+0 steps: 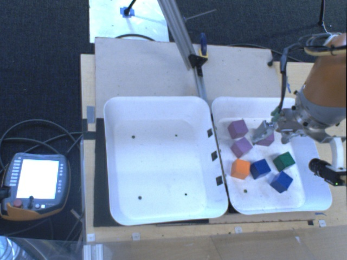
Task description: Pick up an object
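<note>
Clearly the risk is crowding. Left of the grey two-finger gripper [267, 130] sit two purple cubes [237, 128], close together; just below them an orange cube [240, 169] touches a blue cube [260, 168]. A third purple block [265, 140] seems to lie directly under the gripper; whether it is spread or pinching, I cannot tell. Descending off-centre could shove blocks aside.

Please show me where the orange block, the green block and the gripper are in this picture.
orange block [240, 169]: camera view, on the middle of its top face.
green block [283, 160]: camera view, on the middle of its top face.
gripper [264, 131]: camera view, at its tip, beside a purple block [267, 140].
</note>
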